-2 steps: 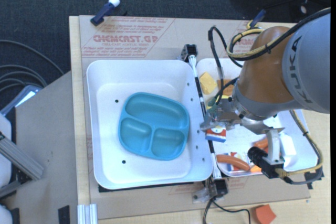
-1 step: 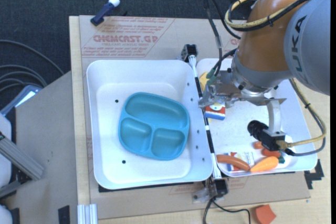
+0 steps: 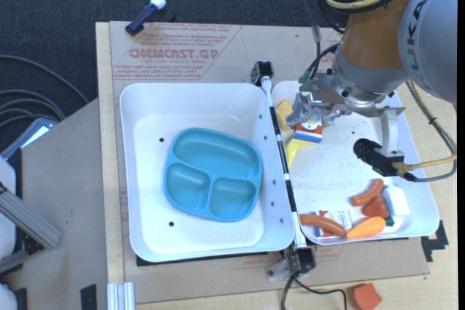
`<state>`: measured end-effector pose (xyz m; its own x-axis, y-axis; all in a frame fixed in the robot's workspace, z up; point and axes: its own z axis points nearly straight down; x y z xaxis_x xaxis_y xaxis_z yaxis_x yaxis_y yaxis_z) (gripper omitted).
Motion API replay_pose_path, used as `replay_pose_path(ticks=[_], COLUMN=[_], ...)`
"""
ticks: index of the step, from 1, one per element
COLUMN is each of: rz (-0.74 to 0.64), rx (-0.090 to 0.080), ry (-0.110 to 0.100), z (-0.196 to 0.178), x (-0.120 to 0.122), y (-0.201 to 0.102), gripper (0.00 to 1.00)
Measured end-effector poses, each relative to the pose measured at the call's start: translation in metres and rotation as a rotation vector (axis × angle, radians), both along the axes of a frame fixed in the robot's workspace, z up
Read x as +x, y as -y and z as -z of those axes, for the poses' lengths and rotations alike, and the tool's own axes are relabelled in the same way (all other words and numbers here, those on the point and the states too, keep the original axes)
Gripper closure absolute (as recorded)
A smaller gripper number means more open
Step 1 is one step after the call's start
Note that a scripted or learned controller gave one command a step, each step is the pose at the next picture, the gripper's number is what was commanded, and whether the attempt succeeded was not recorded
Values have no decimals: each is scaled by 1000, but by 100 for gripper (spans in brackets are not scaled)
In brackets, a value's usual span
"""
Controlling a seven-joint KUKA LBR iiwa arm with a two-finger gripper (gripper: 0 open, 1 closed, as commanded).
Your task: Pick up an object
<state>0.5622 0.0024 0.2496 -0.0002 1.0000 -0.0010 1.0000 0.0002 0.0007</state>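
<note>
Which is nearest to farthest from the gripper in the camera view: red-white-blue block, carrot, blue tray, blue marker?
From the gripper:
1. Red-white-blue block, right at the fingertips, right bin.
2. Blue tray, left bin.
3. Carrot, right bin's near corner.
4. Blue marker, on the board beyond the bins.

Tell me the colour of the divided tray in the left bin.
Light blue, with three compartments; the divided tray shows plainly in the camera view, lying in the left bin.

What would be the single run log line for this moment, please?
arm: over right bin | gripper: low near bin's left wall, by small red-white-blue item | grasp: unconfirmed | left bin: blue tray
</note>
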Motion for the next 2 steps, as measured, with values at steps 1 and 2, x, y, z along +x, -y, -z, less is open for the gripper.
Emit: replay_pose_path(ticks=[1, 2], rz=[1, 0], rx=[2, 2], ry=[-4, -3], z=[9, 0], x=[-66, -83], y=[3, -73], gripper=[100, 100])
